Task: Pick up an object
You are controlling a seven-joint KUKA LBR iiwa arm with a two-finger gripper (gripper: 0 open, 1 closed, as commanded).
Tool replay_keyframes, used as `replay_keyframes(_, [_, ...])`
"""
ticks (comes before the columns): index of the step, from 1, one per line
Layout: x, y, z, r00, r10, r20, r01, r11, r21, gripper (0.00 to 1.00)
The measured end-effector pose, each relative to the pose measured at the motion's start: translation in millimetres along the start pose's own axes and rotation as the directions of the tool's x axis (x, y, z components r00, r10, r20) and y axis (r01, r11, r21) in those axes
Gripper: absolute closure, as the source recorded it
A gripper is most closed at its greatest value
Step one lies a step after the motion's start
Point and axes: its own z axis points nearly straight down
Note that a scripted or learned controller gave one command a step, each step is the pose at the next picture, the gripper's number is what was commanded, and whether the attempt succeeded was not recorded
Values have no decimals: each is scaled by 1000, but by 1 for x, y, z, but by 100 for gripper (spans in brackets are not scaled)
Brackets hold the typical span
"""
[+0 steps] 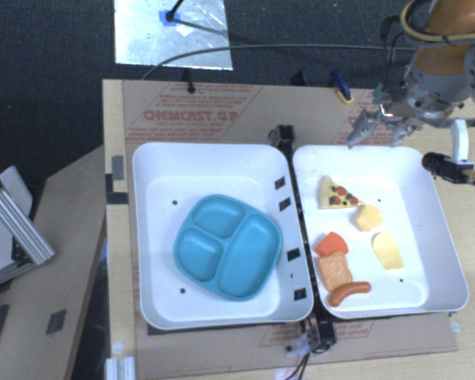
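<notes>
Start at your left: the left bin (150, 212) holds only a blue divided plate (228, 246), broad, flat and lying low. If the program picks it as the target, you risk the fingers sliding off its rim, since it looks too wide to pinch.

Move right across the divider to the right bin (439, 212), where the likelier targets lie: a toy pizza slice (337, 194) near the back, a small yellow chunk (369, 217) just beside it, an orange-red piece (331, 244), a tan piece (336, 271) touching it, a toy sausage (350, 291) at the front, and a pale yellow wedge (387, 251) off to the right. The middle pieces crowd each other, so a descent there could nudge a neighbour or pinch two at once.

Furthest right and up, the gripper (378, 129) hangs above the bin's back rim, jaws apart and holding nothing. Coming straight down from there, you could strike the rim, not a toy.
</notes>
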Motion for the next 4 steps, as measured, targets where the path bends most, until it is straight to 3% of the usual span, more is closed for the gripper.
replay_keyframes(1, [0, 2, -8, 1000, -2, 1, 2, 1000, -12, 0])
replay_keyframes(3, [1, -6, 78, 1000, 1, 2, -1, 1000, -10, 0])
replay_keyframes(4, [0, 3, 134, 1000, -3, 1, 3, 1000, -8, 0])
